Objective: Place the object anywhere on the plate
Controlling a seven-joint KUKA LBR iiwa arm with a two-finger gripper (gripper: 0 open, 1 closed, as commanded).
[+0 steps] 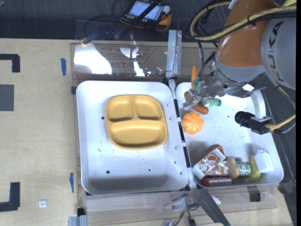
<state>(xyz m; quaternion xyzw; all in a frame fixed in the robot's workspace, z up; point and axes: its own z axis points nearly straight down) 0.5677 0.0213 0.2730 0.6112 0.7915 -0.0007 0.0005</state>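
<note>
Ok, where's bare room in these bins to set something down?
Left bin: bare floor in front of the yellow plate, plus its three hollows. Right bin: the patch between pumpkin and carton. Crowded around carton and bottle.

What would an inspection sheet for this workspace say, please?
Surface: two white bins side by side on a pale wooden bench.
Job's things: yellow plate in the left bin, nothing on it.
Clutter: all in the right bin: orange pumpkin, red sausage-like piece, carton, bottle.
Grippers: hand low over the right bin's far left corner, above the sausage-like piece.
Cables: yellow cable across the arm's orange band.
Surroundings: handheld device with a lit screen beyond the bins.
</note>
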